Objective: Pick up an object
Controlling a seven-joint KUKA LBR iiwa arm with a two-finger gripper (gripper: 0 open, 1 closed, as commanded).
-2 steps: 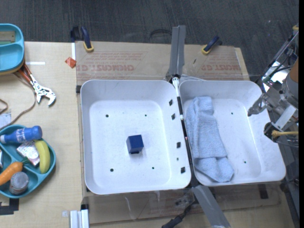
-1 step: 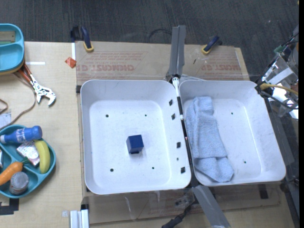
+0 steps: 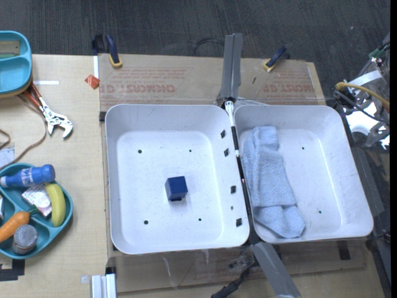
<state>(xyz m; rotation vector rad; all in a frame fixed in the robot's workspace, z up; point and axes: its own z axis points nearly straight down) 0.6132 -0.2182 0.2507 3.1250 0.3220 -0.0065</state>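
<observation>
We see two candidates for picking: a small blue cube (image 3: 177,187) sitting alone near the middle of the left bin (image 3: 124,129), and a pale blue-grey towel (image 3: 270,182) lying crumpled along the left side of the right bin (image 3: 338,166), its lower end bunched near that bin's front corner. The arm's gripper is not something we can read here (only cables and hardware crowd the right edge), so we cannot tell how the tool stands. To do the pick well, we would judge the cube the cleaner target: it is rigid, stands well apart from every wall, and offers flat opposite faces, so a straight descent centred over it with the faces squared to the tool should serve. The towel would likely need a pinch at a raised fold, and it could slip or drag. Both bins are shallow, white and smooth, with small dark holes in their floors, and they meet at a hinged seam in the middle. They rest on cardboard (image 3: 161,79) clamped to a light wooden bench (image 3: 68,98). At the left lie a wrench (image 3: 54,121), a teal tray (image 3: 67,211) holding a banana (image 3: 57,203), a bottle and other odds, and another teal dish (image 3: 15,58). Dark carpet lies beyond.
</observation>
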